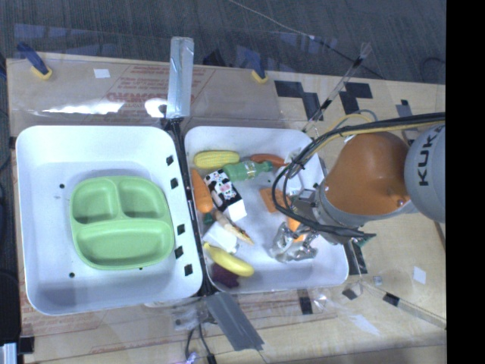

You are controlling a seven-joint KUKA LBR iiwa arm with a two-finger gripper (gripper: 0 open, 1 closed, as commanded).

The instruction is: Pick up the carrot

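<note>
I log the end effector low in the right bin, toward its 5 o'clock corner; something orange shows between its fingers, but I cannot tell what it is or how wide they stand. At 9 o'clock from it lie a banana and, further up, the carrot along the bin's left wall. The left bin holds a green tray. Farthest, a yellow corn cob lies at 12 o'clock.

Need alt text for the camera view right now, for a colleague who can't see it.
The robot's hand is low in the right bin, away from the carrot lying along its left wall among other toy foods. The left bin holds a green divided plate.
</note>
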